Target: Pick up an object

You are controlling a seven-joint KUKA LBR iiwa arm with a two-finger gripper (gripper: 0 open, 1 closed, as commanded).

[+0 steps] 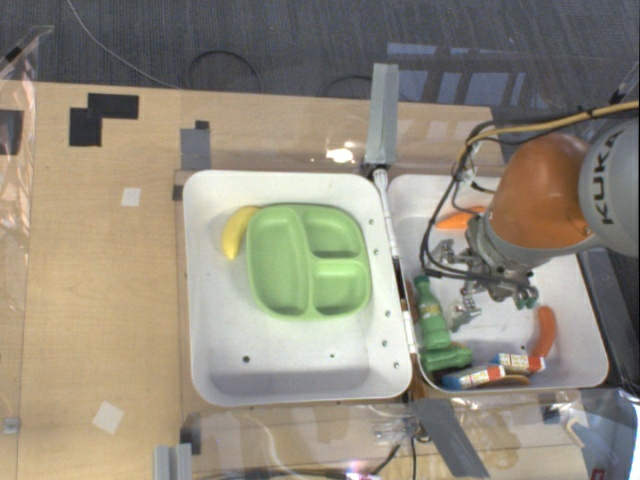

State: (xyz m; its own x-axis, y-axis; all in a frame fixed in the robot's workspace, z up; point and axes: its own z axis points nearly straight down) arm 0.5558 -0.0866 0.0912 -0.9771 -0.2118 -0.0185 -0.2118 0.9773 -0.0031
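Green bottle (433, 324), neck toward bench's far edge

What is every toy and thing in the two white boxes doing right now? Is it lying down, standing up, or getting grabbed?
Green divided plastic plate: flat, face up, left bin.
Yellow toy banana: lying beside the plate's left edge, touching it.
Green toy bottle: lying on its side, right bin.
Orange-red toy sausage: lying down, untouched.
Orange toy carrot: lying down, partly hidden by the arm.
Grey robot gripper: above the right bin, nothing seen between its jaws.
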